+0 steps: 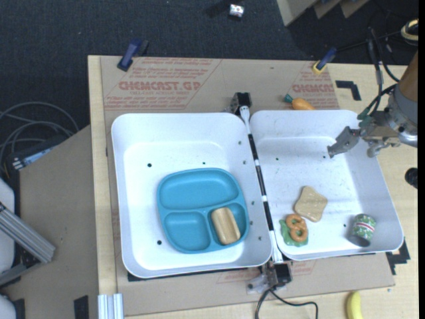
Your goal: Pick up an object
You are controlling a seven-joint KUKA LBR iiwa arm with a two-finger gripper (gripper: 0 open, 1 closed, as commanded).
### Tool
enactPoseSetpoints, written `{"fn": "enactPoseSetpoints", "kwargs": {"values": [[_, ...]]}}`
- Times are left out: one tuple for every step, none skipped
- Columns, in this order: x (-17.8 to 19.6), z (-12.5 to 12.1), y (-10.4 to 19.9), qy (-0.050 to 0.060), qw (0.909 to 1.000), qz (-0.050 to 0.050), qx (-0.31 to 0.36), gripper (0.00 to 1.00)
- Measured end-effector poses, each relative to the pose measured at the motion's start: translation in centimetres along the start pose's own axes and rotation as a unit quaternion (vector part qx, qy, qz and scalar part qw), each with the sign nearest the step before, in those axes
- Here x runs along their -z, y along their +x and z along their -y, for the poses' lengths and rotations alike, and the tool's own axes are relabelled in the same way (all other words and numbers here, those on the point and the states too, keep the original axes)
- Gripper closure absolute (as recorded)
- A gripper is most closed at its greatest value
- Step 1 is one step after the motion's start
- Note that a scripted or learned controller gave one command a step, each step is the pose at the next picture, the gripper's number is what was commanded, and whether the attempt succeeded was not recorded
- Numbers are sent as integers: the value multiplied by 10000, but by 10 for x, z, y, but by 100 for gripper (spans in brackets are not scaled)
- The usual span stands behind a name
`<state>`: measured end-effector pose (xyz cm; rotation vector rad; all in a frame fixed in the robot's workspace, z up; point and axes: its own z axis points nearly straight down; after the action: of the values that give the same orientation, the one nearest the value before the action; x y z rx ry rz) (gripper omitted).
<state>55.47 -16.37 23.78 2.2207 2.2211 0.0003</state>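
**Gripper high over right bin, objects lie toward near edge**

Gripper [350, 141] sits over the far right part of the right bin [292, 131], reaching in from the right. One grey finger shows clearly, angled down-left; the other is hard to separate from the wrist hardware, so I cannot tell whether the jaws are apart or together. Nothing visible between them.

Key relation: all three candidates in the right bin lie nearer the camera than the gripper.
- Cracker [311, 204]: tan, roughly square, flat on the floor, closest to the gripper, below and slightly left of it.
- Pretzel [294, 230]: orange on green, just beside the cracker, near the divider.
- Ball [363, 226]: small, green-striped, in the near right corner, well apart from the other two.

Judgement: cracker is the shortest reach; being flat, it may be hard to pinch. Ball sits close to the wall, so finger clearance could be tight.

Left bin [133, 145]: holds a blue tray [192, 191] with three compartments; a tan roll [226, 224] lies in the near right one, long axis running near-to-far.
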Motion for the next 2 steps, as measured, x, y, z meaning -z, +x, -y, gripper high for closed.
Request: {"fn": "enactPoseSetpoints", "kwargs": {"values": [[-80,72,67,27,10000,-11,4,0],[-151,49,9,-10,10000,8,-10,0]]}}
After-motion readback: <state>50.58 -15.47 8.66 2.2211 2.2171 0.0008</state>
